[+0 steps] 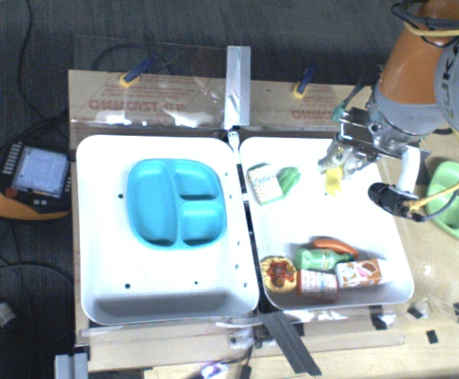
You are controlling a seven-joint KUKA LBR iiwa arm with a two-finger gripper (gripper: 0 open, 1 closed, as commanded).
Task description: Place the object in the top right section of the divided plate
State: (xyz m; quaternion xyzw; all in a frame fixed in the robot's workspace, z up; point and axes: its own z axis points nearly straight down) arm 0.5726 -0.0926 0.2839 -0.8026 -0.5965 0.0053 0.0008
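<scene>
A blue divided plate (174, 202) lies in the left white bin (103, 290), with one large section on its left and two smaller ones on its right. My gripper (341, 163) hangs over the upper part of the right bin (387, 235). A small yellow object (333, 181) sits right at the gripper's tip, its top edge partly hidden by the gripper. Whether it is held or rests on the bin floor cannot be told from this view.
In the right bin, a white and green packet (270, 181) lies near the top left. Along its front edge lie a round pizza-like toy (280, 273), a green can (317, 259), an orange-red item (336, 245) and a red-labelled can (359, 273). A green object (446, 181) sits outside at the right.
</scene>
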